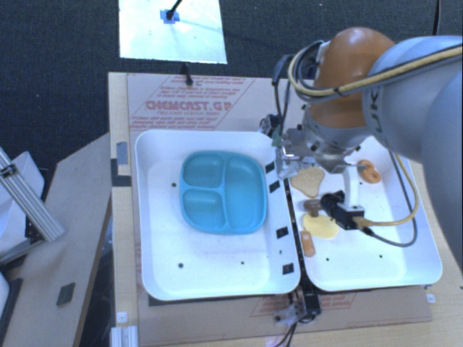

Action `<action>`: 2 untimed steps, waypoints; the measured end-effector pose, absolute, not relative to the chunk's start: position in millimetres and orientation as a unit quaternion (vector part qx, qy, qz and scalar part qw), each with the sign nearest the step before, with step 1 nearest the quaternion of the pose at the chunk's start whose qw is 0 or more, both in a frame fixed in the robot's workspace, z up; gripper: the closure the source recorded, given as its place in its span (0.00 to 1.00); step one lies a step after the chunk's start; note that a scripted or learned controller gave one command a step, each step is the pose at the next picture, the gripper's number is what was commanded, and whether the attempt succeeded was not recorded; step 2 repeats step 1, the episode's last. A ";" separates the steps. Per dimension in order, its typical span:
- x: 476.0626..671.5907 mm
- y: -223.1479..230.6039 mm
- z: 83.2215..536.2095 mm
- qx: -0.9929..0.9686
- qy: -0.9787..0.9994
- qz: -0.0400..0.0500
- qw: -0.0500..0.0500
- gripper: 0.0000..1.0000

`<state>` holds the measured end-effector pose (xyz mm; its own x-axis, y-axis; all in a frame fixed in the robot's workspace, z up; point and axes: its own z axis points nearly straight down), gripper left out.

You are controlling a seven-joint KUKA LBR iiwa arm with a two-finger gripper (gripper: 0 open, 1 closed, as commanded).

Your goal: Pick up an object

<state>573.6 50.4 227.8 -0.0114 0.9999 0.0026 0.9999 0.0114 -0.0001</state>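
Tan toast-shaped piece (309, 182) lies in right bin (405, 266) near its left wall, right under my gripper (315, 163) | claw: I cannot tell its state | yellow disc (320, 227), orange ring (369, 171) nearby | blue plate (221, 192) in left bin (163, 266)

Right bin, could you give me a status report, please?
Gripper over right bin, no grasp visible. Tan slice, yellow disc, orange ring loose in bin. Blue tray apart, in left bin.
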 end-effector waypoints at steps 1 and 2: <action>562.0 104.3 217.4 -0.704 -0.710 0.000 0.000 1.00; 562.0 104.3 217.4 -0.704 -0.710 0.000 0.000 1.00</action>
